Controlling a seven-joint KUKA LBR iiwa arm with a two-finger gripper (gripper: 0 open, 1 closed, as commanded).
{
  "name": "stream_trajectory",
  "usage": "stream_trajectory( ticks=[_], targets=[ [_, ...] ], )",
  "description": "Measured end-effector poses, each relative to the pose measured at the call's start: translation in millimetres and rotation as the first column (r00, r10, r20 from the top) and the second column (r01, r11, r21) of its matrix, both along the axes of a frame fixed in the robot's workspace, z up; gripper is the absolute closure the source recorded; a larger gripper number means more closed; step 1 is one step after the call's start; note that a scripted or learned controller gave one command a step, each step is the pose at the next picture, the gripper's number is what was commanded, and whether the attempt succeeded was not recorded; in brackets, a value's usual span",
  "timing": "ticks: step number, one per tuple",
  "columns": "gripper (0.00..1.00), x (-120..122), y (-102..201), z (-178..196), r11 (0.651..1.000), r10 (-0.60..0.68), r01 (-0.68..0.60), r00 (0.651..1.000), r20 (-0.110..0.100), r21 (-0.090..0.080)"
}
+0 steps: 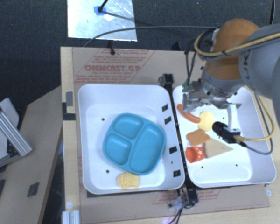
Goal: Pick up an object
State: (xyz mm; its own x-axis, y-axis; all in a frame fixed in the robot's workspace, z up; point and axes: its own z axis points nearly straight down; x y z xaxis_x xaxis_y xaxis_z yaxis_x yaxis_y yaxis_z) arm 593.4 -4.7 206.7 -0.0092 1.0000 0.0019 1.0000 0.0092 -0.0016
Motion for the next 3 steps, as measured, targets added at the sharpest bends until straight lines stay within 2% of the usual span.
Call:
stream_trajectory(
  ticks=[1, 2, 3],
  targets=[
    [1.0, -17, 57, 13, 1.0, 0.001, -0.001, 1.0, 0.001, 0.0],
    [1.0, -33, 105, 5, 1.0, 0.001, -0.001, 1.0, 0.001, 0.0],
    [0.0, -32, 102, 6, 1.0, -0.006, 0.006, 1.0, 0.002, -0.001]
  ],
)
